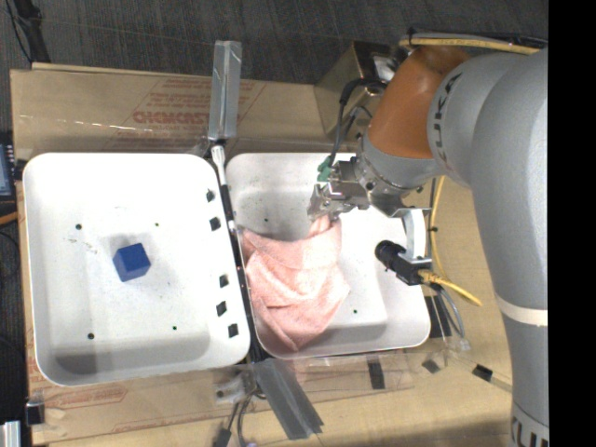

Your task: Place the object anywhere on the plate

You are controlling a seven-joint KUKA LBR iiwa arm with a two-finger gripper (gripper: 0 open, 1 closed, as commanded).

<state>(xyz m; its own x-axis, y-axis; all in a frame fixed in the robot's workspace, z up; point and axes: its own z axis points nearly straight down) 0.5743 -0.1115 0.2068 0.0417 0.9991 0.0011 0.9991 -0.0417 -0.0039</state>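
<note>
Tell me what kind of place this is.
Probably a robotics lab test bench: a grey robot arm reaches over two white bins, one holding a blue cube, the other a pink cloth, with cables lying about.

Red printing on cardboard sheet [121, 110] under bins, along far edge behind left bin [56, 250]: one line of large outlined letters, smaller line above it. Letters seen upside down, at slant, too blurred to read for certain. Faint red marks also on cardboard strip at near edge, below left bin; not legible. No readable label, brand or number on bins, arm [503, 156] or blue cube [132, 261].
</note>
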